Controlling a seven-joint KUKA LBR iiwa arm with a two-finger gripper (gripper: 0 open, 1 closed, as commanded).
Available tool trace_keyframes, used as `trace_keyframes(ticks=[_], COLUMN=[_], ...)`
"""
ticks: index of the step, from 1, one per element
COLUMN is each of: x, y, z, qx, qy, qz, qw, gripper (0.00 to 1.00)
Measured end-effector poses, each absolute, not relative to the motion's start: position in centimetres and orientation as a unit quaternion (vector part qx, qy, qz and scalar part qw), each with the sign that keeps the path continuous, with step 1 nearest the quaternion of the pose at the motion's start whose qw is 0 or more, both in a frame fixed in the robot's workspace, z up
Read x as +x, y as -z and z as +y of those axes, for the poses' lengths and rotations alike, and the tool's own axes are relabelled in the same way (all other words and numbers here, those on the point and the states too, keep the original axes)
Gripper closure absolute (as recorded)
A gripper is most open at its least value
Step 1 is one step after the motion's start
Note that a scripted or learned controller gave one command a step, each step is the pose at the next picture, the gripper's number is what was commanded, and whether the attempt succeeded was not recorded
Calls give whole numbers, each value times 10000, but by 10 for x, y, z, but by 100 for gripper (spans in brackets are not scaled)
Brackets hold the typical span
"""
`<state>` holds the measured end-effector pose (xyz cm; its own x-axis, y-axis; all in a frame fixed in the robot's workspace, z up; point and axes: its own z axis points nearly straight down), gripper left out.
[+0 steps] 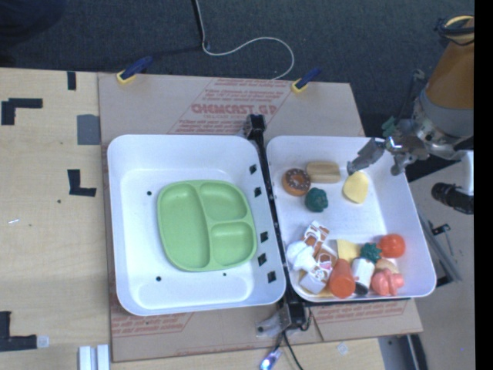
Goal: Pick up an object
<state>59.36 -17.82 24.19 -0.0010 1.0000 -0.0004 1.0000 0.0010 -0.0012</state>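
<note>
The right bin (400, 206) holds toy foods. A brown donut (296, 180), a tan bread piece (323, 172), a dark green piece (316, 200) and a pale yellow piece (356, 187) lie in its back half. My gripper (380, 160) hangs over the bin's back right part, just above and to the right of the yellow piece. Its fingers (362, 159) are spread open with nothing between them. The grey arm with its orange band (454, 75) comes in from the right.
Several more toys crowd the right bin's front: a red tomato (392, 245), a yellow cube (348, 249), an orange piece (341, 280), a pink piece (385, 282). A green divided plate (206, 224) lies in the left bin (131, 206).
</note>
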Motion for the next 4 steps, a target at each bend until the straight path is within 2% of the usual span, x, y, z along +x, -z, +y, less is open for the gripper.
trace_keyframes(ticks=[1, 2, 3, 4], x=[618, 558, 560, 604], y=[-87, -84, -95, -191], z=[-163, -112, -114, -51], qx=[-7058, -7063, -7068, -7038], qy=[-29, -7, -1, 44], qz=[-7084, -7079, -7074, -7104], qw=[47, 14, -4, -33], gripper=[0, 0, 100, 100])
